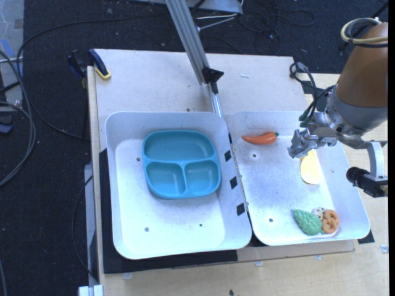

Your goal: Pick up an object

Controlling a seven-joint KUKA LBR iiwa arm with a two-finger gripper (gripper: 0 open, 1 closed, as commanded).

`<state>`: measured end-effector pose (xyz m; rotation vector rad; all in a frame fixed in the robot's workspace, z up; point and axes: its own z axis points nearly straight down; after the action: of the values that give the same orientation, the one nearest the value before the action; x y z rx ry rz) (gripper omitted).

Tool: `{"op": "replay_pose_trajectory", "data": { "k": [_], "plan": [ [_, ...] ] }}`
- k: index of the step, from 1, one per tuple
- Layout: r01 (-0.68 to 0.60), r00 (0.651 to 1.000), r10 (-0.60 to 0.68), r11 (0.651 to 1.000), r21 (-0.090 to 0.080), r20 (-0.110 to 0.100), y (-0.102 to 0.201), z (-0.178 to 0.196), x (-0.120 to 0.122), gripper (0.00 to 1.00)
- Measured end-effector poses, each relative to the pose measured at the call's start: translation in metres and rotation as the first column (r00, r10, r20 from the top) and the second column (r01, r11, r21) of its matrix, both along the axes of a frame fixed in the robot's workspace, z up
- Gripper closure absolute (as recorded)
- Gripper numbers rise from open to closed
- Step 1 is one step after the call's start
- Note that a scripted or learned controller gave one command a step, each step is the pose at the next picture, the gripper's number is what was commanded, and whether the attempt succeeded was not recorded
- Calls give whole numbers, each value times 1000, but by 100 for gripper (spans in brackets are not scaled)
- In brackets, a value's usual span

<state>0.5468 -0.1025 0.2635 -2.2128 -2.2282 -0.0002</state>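
In the right bin (274, 190) an orange carrot (260, 138) lies near the back left. A pale yellow oval piece (310, 169) lies toward the right side. A green leafy toy (307, 221) and a brown pretzel (330, 221) sit together at the front right. My gripper (299, 146) hangs over the bin's back right, just above the yellow piece's far end and right of the carrot. Nothing shows between its fingers.
The left bin (129, 227) holds a blue divided tray (182, 163). A slanted metal pole (188, 32) rises from between the two bins' back edges. Cables and black clamps lie around the bench edges.
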Motion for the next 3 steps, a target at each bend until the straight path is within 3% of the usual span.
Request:
{"op": "replay_pose_trajectory", "data": {
  "k": [3],
  "plan": [
    [0, 1000, 0, 1000, 0, 3, 144, -9, 47, 100]
  ]
}}
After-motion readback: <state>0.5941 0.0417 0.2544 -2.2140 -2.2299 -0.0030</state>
